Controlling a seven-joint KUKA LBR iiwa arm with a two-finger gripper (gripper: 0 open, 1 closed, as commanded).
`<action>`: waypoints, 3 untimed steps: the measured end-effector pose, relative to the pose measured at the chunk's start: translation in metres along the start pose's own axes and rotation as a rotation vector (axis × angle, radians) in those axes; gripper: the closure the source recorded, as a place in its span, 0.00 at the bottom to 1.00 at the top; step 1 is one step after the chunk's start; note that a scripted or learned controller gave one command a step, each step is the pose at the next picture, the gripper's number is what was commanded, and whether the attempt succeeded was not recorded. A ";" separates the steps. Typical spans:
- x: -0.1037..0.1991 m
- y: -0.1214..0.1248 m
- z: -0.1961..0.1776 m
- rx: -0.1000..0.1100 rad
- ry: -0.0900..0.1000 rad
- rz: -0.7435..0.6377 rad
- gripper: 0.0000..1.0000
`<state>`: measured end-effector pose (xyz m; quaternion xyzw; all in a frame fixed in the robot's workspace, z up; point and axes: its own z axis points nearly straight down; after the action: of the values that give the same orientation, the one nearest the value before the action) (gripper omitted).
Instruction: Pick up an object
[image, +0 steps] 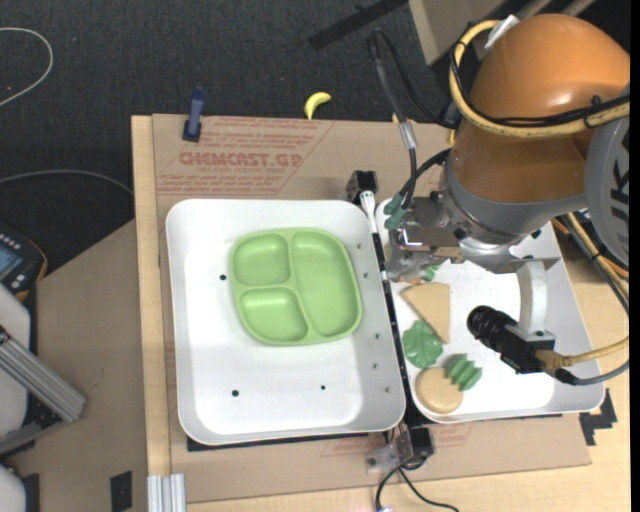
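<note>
From my screen, the tool (412, 245) sits low over the far left corner of the right bin (572, 300), just beside the wall it shares with the left bin (200, 300). The arm's (530, 100) bulk hides its tip, so I cannot tell whether it is apart or together, and I see nothing gripped.

The candidates lie in a loose line on the left side of the right bin:
- The tan wedge (430, 303) is just near of the tool.
- A leafy green piece (422, 345) touches the wedge's near edge.
- A ribbed green piece (462, 372) and a round tan piece (438, 392) sit at the near end, touching each other.

The left bin carries only a green divided plate (297, 285), well apart from the tool.

I judge the wedge the best target, since it is closest and lies flat with straight edges. To do this well, I would:
- Centre over the wedge before descending.
- Turn the wrist so the closing line crosses its narrower span.
- Stay clear of the shared wall, which could catch one side.
- Come straight down and close gently.
- Lift slowly and check that the leafy piece does not drag along.
</note>
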<state>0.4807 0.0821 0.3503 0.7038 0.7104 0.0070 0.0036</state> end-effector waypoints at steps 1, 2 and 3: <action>0.018 0.074 0.020 0.009 -0.005 0.007 1.00; 0.069 0.005 0.054 0.024 -0.003 0.003 1.00; 0.009 -0.001 0.000 0.010 -0.005 0.014 1.00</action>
<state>0.4796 0.0906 0.3503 0.7089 0.7053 0.0020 0.0020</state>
